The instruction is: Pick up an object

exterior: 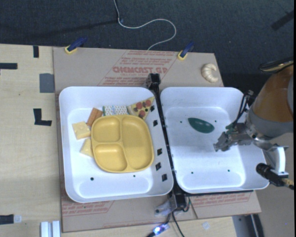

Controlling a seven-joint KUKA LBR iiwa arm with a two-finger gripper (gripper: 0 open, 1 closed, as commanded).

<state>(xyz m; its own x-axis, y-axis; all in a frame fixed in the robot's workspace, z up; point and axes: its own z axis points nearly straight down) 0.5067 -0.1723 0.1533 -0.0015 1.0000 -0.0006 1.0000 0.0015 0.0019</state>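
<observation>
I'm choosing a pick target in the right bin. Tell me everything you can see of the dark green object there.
The dark green object is a small, smooth, rounded oval, teal-green and somewhat glossy; its material cannot be told. It lies flat on the floor of the right bin, in the upper middle part, long axis slanting down toward the right. Nothing else touches it. The gripper sits lower right of it, apart from it.

Bench is light wood with black marks at left. A cardboard sheet lies on it, red print along the far edge, held by two clamps at the far corners. Two white bins sit side by side on the cardboard, touching. A small tan lump rests near the sheet's far right corner.
</observation>
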